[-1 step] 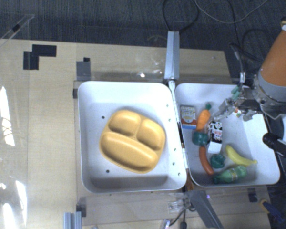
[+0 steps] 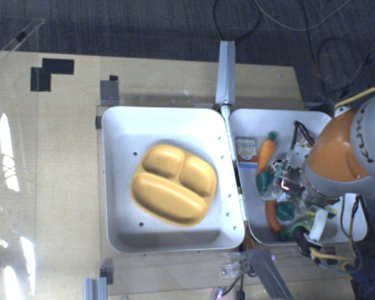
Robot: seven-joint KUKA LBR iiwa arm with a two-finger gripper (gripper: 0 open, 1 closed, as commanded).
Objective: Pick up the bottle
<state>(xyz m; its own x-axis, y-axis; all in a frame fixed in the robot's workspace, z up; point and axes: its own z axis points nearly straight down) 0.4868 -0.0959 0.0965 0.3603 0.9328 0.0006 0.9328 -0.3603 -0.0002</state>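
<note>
The arm sits low over the right bin (image 2: 253, 227), its gripper (image 2: 282, 183) among the clutter beside the carrot (image 2: 266, 152), presumably seeking the bottle; its state I cannot tell.

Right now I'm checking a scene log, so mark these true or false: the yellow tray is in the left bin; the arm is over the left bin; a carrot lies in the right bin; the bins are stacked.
1. The yellow tray lies in the left bin: true.
2. The arm is over the left bin: false, it is over the right bin.
3. A carrot lies in the right bin: true.
4. The bins are stacked: false, they sit side by side.
</note>
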